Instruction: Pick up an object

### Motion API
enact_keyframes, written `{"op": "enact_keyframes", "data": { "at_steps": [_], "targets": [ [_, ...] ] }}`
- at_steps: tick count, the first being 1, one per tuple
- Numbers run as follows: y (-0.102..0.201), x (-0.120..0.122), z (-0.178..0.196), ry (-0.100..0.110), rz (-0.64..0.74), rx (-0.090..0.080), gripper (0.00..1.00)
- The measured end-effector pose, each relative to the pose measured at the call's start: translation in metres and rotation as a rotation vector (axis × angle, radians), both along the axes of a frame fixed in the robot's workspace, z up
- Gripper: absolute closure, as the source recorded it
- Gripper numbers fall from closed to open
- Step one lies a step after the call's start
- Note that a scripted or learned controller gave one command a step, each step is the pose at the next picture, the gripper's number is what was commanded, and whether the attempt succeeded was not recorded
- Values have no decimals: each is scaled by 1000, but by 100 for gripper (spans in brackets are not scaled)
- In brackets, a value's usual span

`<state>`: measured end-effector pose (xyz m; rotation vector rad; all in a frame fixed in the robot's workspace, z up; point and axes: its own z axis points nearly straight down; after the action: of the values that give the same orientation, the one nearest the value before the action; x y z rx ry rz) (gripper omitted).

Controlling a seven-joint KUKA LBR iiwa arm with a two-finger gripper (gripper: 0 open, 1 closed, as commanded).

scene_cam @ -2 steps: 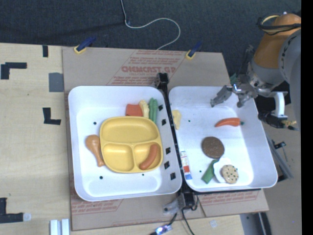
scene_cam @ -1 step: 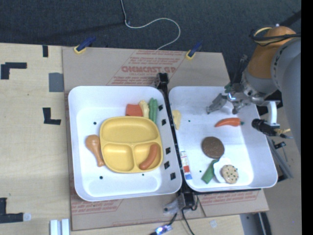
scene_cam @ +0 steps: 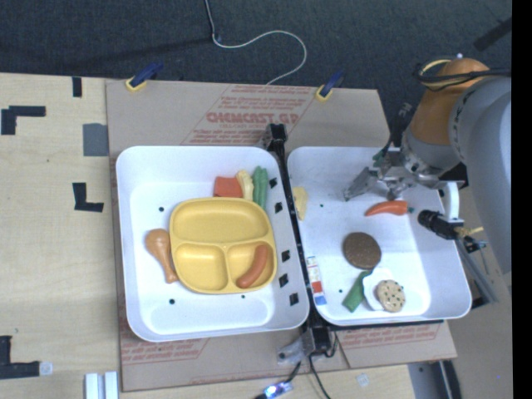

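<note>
My gripper (scene_cam: 371,188) is positioned over the upper part of the right bin (scene_cam: 432,306), reaching in from the right side. My arm (scene_cam: 465,131) is grey, with the orange band (scene_cam: 436,106) sitting just above the wrist. The fingers (scene_cam: 359,185) are spread apart and angled toward the left; nothing sits between them, so the gripper is released and carries no load.

Contents of the right bin:
- An orange carrot (scene_cam: 387,209) lies just below and right of my fingertips, close to them; contact cannot be confirmed.
- A round brown patty (scene_cam: 362,250) lies near the bin's centre, below the carrot.
- A green bean pod (scene_cam: 356,293) lies near the lower wall, tilted.
- A chocolate-chip cookie (scene_cam: 388,295) rests just beside the pod, on its right.
- A pale yellow piece (scene_cam: 298,201) sits against the left wall.

Contents of the left bin (scene_cam: 137,223):
- A yellow divided plate (scene_cam: 221,243) occupies the centre.
- A sausage (scene_cam: 256,265) lies in the plate's lower right compartment.
- A drumstick (scene_cam: 160,252) lies against the plate's left edge.
- A red piece (scene_cam: 227,186), a yellow piece (scene_cam: 244,184) and a green piece (scene_cam: 260,184) are grouped along the plate's upper edge.

Both bins rest on a cardboard sheet (scene_cam: 249,115).
</note>
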<state>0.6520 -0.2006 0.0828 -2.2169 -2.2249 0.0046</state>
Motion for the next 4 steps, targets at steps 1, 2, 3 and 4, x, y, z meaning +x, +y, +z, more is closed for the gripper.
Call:
{"op": "enact_keyframes", "data": {
  "at_steps": [1,2,3,4],
  "targets": [
    [0,1,13,-4,1,-2,100],
    [-2,-6,69,-7,-3,0,100],
    [5,3,126,-8,-1,0,100],
    [5,3,143,-4,-2,1,100]
  ]
}}
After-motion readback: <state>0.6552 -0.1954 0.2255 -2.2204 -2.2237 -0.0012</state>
